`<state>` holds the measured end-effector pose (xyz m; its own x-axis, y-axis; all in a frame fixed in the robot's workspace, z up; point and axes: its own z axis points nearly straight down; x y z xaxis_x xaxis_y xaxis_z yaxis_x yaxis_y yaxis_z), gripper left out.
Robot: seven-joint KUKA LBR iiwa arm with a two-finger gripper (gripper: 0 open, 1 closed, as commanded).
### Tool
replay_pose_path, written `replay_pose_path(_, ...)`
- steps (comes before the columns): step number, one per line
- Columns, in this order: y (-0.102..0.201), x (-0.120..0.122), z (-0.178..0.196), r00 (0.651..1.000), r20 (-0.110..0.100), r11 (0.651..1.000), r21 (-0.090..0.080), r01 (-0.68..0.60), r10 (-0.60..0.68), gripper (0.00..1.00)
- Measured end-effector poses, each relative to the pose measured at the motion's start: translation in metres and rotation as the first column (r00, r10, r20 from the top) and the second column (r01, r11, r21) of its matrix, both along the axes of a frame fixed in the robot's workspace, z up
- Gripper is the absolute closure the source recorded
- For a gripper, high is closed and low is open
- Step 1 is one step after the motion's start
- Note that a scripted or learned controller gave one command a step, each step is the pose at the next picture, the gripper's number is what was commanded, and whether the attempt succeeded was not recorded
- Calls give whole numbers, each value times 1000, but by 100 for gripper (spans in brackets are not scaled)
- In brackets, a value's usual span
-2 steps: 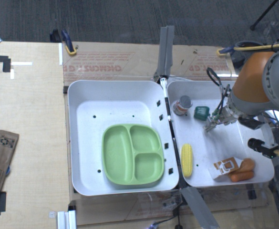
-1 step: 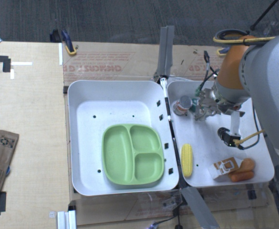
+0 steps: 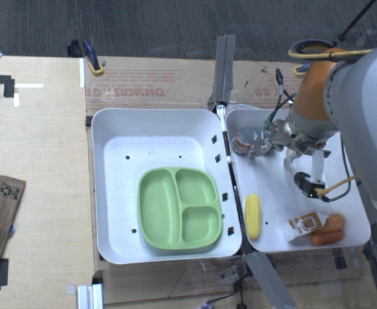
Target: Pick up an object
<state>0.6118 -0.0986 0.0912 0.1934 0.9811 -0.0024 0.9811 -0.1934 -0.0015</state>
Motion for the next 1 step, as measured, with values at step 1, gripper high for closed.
replay_pose_path(1,-6,47,1,1000,1,1000,0,16,-16,0)
